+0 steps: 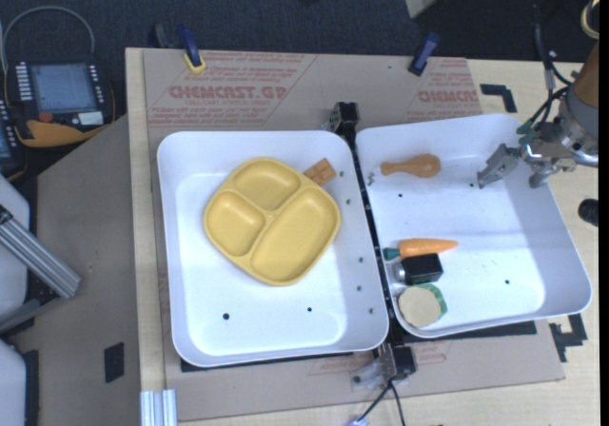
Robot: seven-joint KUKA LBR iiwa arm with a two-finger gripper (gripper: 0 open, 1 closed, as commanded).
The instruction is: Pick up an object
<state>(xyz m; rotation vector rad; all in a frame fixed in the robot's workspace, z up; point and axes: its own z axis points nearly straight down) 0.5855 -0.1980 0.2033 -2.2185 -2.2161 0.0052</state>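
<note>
open jaws (pixel 519 167) above right bin (pixel 557 267), nothing between them

The right bin (pixel 533 253) holds a tan drumstick-shaped toy (pixel 411 166) near its far wall and a carrot (pixel 427 246), a black block (pixel 420 269) and a round tan piece (pixel 420 305) along its left wall. Over its far right corner hangs the gripper (pixel 517 172), fingers spread with nothing between them. Left of this bin, the left bin (pixel 190 300) carries a yellow divided plate (pixel 272 221)
</note>
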